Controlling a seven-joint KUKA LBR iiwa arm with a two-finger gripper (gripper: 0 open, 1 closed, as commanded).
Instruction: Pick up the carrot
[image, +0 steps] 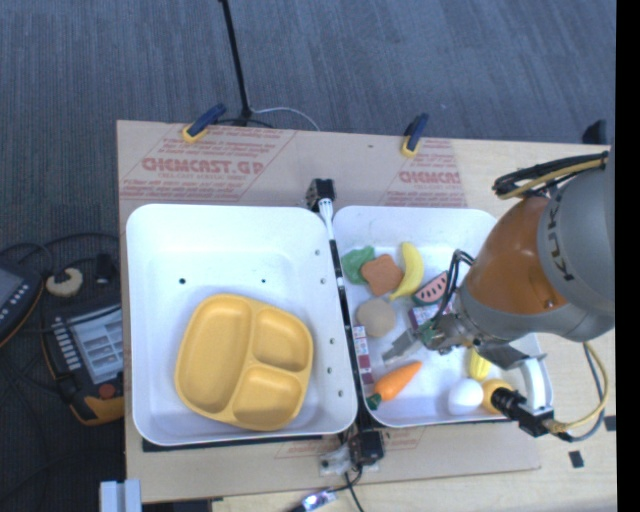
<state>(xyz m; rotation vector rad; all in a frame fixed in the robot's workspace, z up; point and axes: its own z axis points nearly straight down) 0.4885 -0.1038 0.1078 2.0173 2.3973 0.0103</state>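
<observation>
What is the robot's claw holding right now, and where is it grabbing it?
Nothing that can be seen. The gripper hangs in the right bin, just above the carrot, which lies loose on the bin floor.

Both bins are plain white, and the divided tray is mustard yellow. My carrot is orange with a green tip, next to a yellow banana, a red-and-green watermelon slice and a white egg.
</observation>
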